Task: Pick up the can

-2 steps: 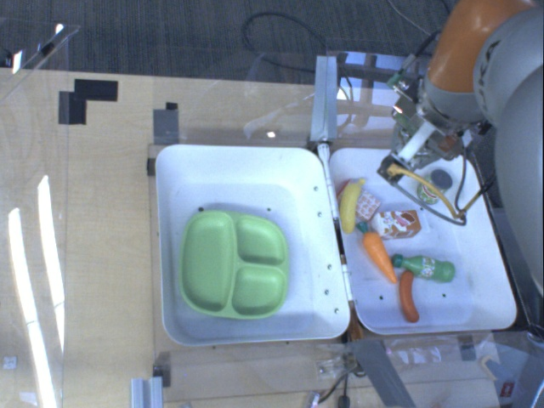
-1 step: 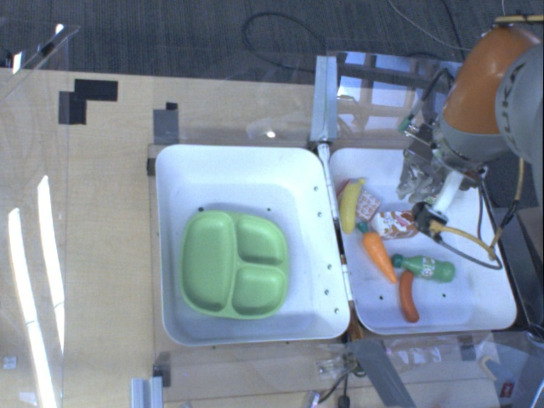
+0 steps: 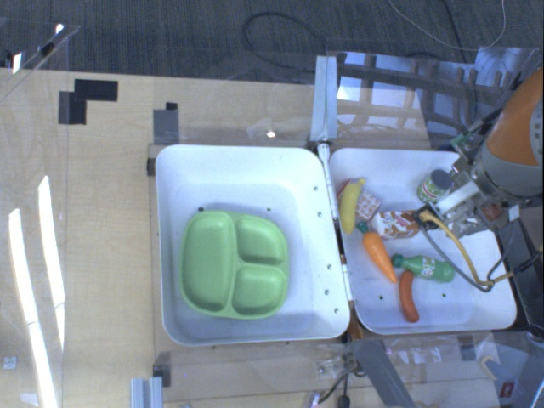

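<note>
The can (image 3: 394,223) lies on its side in the middle of the right bin (image 3: 476,313), white with a red label, its dark end pointing right. My gripper (image 3: 455,206) hangs over the right part of that bin, just right of the can and close to its dark end. The arm's grey body and orange band cover the bin's far right corner. Nothing shows as held.
Around the can lie a yellow banana (image 3: 349,205), a small pink-and-white packet (image 3: 368,203), a carrot (image 3: 380,257), a green bottle (image 3: 425,268) and a red sausage (image 3: 409,297). The left bin (image 3: 170,228) holds a green divided plate (image 3: 235,263).
</note>
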Motion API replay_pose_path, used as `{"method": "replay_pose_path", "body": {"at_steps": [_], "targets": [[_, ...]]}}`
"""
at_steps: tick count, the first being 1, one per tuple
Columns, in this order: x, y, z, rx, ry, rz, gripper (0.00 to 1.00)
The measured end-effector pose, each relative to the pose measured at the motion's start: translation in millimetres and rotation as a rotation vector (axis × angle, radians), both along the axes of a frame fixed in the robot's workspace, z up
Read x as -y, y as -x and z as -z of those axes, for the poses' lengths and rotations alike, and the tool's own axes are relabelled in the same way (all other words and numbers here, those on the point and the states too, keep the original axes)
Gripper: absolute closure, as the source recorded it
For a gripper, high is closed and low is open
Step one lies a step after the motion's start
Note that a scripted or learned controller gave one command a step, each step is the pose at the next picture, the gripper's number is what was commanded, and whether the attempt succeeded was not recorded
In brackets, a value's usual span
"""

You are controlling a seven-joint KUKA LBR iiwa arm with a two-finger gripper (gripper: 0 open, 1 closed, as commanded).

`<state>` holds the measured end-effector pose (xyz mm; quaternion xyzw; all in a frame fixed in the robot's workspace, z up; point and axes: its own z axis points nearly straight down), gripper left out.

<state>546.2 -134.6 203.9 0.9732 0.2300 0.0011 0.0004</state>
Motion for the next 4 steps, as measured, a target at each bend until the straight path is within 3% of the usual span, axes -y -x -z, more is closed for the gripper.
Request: {"method": "replay_pose_path", "body": {"at_steps": [1,2,3,4], "targets": [[-77.9,-22.7,-24.1,0.002,-0.001,0.005,1.00],[-164.7,6.0,-30.1,0.002,-0.003,0.201,1.00],[-178.9,57.5,20.4,-0.002,-0.002,0.163,1.00],[-193.6,19.1,19.2,0.001,-0.003,0.222,1.00]]}}
